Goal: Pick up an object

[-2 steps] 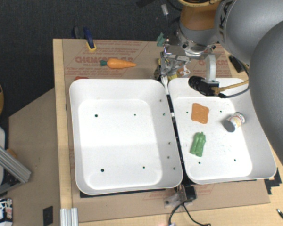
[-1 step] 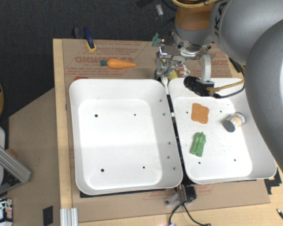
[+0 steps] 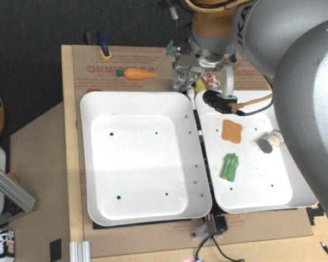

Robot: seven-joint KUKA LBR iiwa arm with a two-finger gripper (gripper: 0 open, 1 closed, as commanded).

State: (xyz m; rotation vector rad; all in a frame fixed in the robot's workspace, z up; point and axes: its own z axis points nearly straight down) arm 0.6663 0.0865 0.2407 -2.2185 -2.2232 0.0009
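Note:
My gripper [image 3: 185, 85] hangs over the far rim where the two white bins meet, at the back left corner of the right bin [image 3: 273, 198]. In that bin lie an orange flat piece [image 3: 232, 131], a green toy vegetable [image 3: 229, 166] and a small pale can [image 3: 269, 142] on its side. A small red and white thing [image 3: 210, 81] shows just right of the gripper, partly hidden by the wrist. I see nothing held in the gripper.
The left bin [image 3: 93, 162] stands beside the right one. A toy carrot [image 3: 138, 74] lies on the cardboard [image 3: 76, 64] behind the left bin, with a blue and yellow clamp [image 3: 103, 45] further back. The grey arm covers the right bin's far right.

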